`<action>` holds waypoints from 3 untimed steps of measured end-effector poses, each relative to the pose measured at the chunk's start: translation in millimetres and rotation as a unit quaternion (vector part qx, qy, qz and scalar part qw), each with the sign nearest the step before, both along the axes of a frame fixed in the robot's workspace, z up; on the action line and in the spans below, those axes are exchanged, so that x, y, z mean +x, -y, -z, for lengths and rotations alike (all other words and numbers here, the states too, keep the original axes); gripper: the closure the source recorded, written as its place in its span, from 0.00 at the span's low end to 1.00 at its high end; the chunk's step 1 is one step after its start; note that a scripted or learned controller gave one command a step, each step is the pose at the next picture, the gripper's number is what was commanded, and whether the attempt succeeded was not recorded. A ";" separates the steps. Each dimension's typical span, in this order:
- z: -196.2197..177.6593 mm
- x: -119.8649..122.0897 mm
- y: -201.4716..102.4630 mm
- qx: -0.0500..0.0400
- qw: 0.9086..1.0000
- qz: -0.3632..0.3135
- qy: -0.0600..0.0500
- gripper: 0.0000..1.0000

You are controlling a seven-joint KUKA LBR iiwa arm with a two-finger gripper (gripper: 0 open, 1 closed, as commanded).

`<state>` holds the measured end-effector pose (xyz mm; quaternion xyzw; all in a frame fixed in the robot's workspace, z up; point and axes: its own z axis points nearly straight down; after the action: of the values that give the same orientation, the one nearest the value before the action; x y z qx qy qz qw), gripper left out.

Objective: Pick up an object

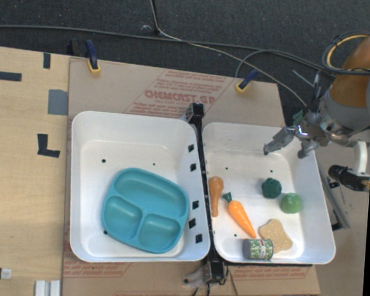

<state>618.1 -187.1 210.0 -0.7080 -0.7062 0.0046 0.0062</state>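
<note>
Red "CHEMCAST GP" print on the brown board (176,95); claw (292,145) released above right bin (249,140).

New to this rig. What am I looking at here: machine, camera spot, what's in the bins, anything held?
One fixed camera looks down at a slant on a bench with two shallow white bins side by side. The grey arm with an orange band reaches in from the right; its two-finger tool hangs open over the far edge of the right bin, with nothing between its fingers. The left bin holds a teal divided plate. The right bin holds toy food: a tan piece, a carrot, a dark green ball, a lighter green ball, a bread slice and a small can. Nothing has been picked up yet.
</note>
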 end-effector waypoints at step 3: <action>103.9 15.0 8.1 -0.002 1.000 -0.002 0.005 0.00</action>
<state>633.1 -195.1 106.1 -0.7063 -0.7079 0.0023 0.0016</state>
